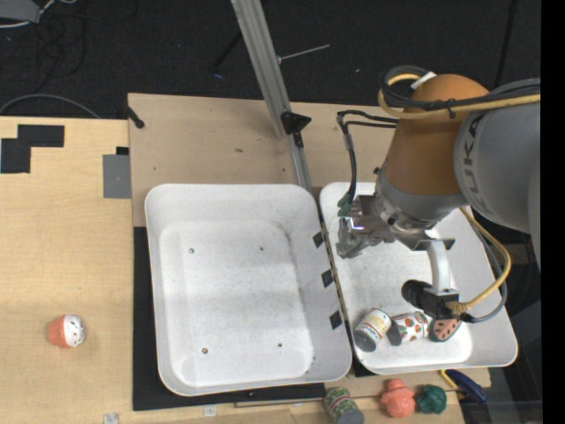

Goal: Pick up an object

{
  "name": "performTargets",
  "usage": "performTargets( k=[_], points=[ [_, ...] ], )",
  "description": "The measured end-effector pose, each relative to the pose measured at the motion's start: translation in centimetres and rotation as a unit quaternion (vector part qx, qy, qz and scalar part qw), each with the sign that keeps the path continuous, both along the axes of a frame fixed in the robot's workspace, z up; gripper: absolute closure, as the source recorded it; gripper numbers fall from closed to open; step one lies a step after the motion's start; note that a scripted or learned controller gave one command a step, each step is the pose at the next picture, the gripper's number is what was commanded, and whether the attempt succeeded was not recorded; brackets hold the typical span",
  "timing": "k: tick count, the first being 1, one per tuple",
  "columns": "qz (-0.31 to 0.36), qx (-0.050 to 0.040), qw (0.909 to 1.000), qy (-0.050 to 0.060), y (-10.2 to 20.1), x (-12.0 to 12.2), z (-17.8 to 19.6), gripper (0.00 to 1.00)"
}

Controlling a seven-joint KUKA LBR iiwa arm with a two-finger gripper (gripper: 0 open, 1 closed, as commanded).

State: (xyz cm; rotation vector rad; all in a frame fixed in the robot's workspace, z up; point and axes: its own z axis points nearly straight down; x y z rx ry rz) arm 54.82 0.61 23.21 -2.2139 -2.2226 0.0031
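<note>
1. I see the gripper (351,233) low in the right bin (494,343), at its far-left part beside the wall shared with the left bin (168,237). I cannot tell whether it is released or clenched; the wrist hides that.
2. The things to pick lie in the right bin's near part: a small can (373,327) with a yellow band, lying on its side, a white cup (409,327) with red spots just beside it, and a red strawberry-like piece (444,328) to their right.
3. My worry: the gripper sits well apart from that cluster, so closing here would likely catch nothing.
4. The three pieces sit close together, perhaps touching. I judge that fingers coming down between them could shove one aside or pinch two at once.
5. The can and cup look rounded, smooth and hard, so they may roll or slip from a grasp off centre.
6. The bins are speckled white, shallow, with rounded corners.
</note>
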Motion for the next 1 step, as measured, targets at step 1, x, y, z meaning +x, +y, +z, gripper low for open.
performTargets(
  k=[1],
  points=[
    [0.000, -0.0001, 1.0000, -0.001, 5.22, 1.41, -0.76, 1.00]
  ],
)
